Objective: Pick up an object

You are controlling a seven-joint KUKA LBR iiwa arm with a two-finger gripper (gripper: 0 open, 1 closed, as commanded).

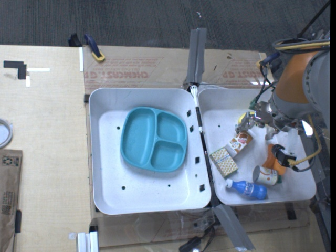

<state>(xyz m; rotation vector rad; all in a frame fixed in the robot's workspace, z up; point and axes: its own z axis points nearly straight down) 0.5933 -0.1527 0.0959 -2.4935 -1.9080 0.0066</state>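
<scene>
The right bin (220, 101) holds several small items. A red and white carton (240, 143) lies near its middle, with a checkered packet (224, 161) just below and left of it. A blue bottle (248, 189) lies on its side along the front edge. At the right sit an orange object (275, 158) and a pale cup (265, 176). My gripper (255, 121) hangs over the upper middle of this bin, just above the carton and close to it. I see nothing held in it.
A teal divided plate (154, 139) lies in the left bin (105, 193). The arm's grey body and orange band (296, 80) cover the right bin's far right corner. A grey divider post (197, 56) stands between the bins at the back.
</scene>
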